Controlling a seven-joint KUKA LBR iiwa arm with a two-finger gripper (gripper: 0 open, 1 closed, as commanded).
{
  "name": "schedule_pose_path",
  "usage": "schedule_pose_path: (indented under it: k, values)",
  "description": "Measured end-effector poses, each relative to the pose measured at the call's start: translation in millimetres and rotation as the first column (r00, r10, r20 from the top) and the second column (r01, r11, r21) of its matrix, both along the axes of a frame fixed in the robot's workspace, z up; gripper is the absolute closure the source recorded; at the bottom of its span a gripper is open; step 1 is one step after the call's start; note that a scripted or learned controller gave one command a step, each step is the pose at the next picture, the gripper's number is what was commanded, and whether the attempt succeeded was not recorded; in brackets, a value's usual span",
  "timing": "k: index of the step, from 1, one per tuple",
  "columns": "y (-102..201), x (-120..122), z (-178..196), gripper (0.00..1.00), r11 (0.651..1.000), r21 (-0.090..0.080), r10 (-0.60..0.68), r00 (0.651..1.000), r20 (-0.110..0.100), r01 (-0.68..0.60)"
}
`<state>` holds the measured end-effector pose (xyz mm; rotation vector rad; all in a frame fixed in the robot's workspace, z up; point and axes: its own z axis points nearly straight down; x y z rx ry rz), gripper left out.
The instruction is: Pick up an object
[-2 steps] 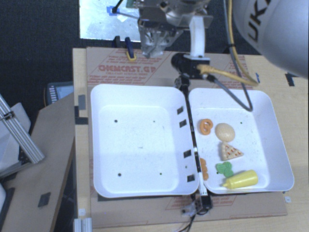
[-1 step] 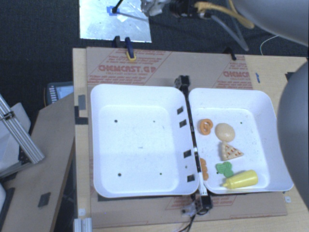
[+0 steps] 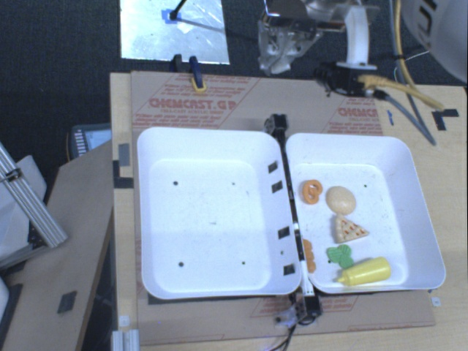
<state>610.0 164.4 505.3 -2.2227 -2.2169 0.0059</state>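
The right bin (image 3: 391, 196) holds several small toys. An orange pretzel-shaped piece (image 3: 312, 191) lies near its left wall, with a beige egg-shaped piece (image 3: 341, 199) beside it. Below them lie a pizza slice (image 3: 350, 229), a green leafy piece (image 3: 339, 254) and a yellow bottle (image 3: 363, 271) along the front wall. A small orange piece (image 3: 309, 255) sits against the divider. My gripper (image 3: 280, 55) hangs high above the bench's far edge, well back from both bins and apart from every toy.
The left bin (image 3: 205, 210) sits beside the right one, joined by a black clipped divider (image 3: 285, 196). A shiny metal sheet (image 3: 174, 20) lies beyond the bench at the back left. Yellow and grey cables (image 3: 402, 93) run across the back right corner.
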Motion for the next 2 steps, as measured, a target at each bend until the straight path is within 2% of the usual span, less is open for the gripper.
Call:
schedule_pose_path:
  k: [1, 2]
  values:
    - [-120.4, -107.2, -29.6, 1.00, 1.000, 0.000, -0.009, 1.000, 0.001, 0.009]
    - [-41.6, -97.0, -38.1, 1.00, 1.000, 0.003, 0.014, 1.000, 0.005, -0.014]
